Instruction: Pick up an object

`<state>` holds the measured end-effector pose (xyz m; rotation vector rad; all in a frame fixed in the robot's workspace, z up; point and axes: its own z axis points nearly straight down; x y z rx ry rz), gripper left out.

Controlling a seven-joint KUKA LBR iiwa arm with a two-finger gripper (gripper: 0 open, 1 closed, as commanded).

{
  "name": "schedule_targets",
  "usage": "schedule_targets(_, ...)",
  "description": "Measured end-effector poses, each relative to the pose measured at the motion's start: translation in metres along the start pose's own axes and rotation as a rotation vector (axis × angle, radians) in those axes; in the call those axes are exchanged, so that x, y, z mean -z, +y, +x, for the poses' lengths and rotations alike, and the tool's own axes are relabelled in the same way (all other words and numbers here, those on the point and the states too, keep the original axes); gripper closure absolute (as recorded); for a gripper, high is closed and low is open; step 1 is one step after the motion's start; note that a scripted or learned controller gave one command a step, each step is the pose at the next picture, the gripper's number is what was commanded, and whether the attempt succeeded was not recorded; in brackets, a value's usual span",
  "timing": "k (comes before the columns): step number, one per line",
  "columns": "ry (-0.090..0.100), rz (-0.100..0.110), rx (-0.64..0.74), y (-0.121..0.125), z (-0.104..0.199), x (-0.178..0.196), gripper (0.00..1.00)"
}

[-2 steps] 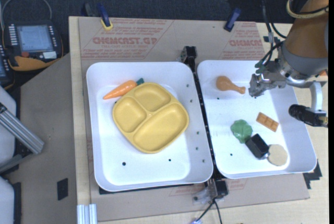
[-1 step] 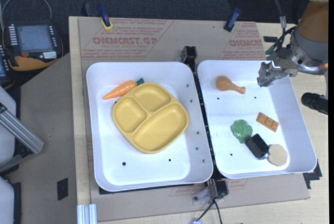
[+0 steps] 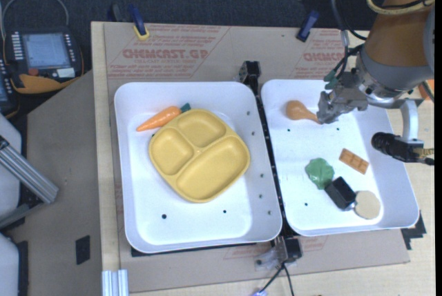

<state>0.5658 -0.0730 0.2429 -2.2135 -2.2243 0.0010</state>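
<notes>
Two white bins lay side by side. Gripper point(image 3: 330, 108) hung over the right bin point(image 3: 297, 208), beside a tan pear-shaped piece point(image 3: 298, 110); finger state could not be told.

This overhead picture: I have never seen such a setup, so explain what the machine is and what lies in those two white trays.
One camera looks down at a slant on a bench. The grey arm with an orange band reaches in from the right; its gripper sits low in the right bin, beside a tan pear-shaped toy. I cannot tell whether it holds anything. That bin also contains a green lump, a brown wafer, a black block and a pale disc. The left bin holds a yellow divided plate and a toy carrot.
</notes>
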Motion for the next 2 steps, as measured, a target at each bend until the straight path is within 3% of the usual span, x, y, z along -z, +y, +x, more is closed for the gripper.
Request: schedule_targets(2, 0.000, 0.000, 0.002, -0.006, 0.119, -0.010, 1.00)
